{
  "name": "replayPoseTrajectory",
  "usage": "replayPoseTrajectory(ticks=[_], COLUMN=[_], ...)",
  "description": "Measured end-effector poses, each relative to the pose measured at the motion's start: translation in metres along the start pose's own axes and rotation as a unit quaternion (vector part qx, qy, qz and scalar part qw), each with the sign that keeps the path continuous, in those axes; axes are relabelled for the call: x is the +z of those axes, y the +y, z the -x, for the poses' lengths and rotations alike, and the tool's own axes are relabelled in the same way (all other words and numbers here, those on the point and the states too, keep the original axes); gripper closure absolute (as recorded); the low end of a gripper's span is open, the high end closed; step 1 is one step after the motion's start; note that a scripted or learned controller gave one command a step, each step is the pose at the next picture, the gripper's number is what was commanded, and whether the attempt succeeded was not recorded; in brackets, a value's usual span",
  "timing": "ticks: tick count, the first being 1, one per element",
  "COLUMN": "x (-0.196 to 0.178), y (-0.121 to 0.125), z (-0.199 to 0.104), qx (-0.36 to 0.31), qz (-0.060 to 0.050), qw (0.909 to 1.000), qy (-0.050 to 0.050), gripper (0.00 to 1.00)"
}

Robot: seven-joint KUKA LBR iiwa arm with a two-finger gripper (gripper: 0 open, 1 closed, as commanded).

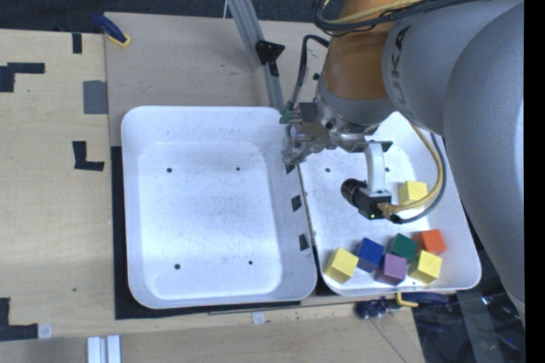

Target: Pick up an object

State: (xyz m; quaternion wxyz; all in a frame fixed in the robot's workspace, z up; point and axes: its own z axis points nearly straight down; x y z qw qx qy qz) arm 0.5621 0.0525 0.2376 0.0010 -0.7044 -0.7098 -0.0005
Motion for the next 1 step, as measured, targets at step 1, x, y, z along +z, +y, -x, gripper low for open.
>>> replayPoseTrajectory(ticks=[1], x=[0.0139], y=[0.0184], z=[-0.0477], qx=[0.001], qz=[0.0], qw=[1.0], qy=[-0.001], gripper=[1.0])
